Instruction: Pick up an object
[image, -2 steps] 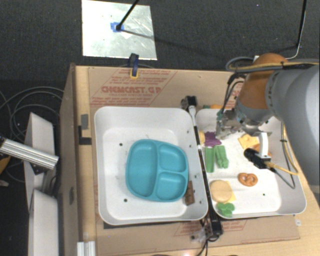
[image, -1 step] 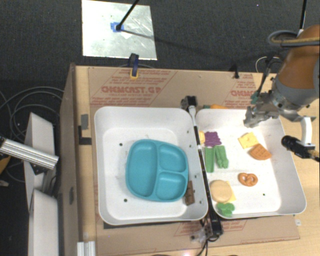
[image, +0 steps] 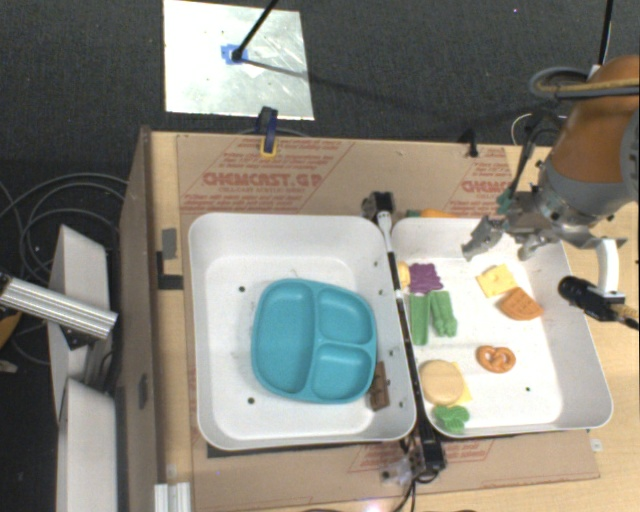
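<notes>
Fingers spread and holding nothing, the gripper (image: 508, 238) hovers at the right bin's (image: 585, 385) twelve o'clock rim — a descent here risks missing the yellow cheese piece (image: 495, 281)

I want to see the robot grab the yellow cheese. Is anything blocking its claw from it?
Nothing visible is. The gripper hangs over the back of the right white bin, and the flat yellow cheese wedge lies just in front of it with bare bin floor between. The orange ridged chip touches the cheese's far side, away from the gripper.
</notes>
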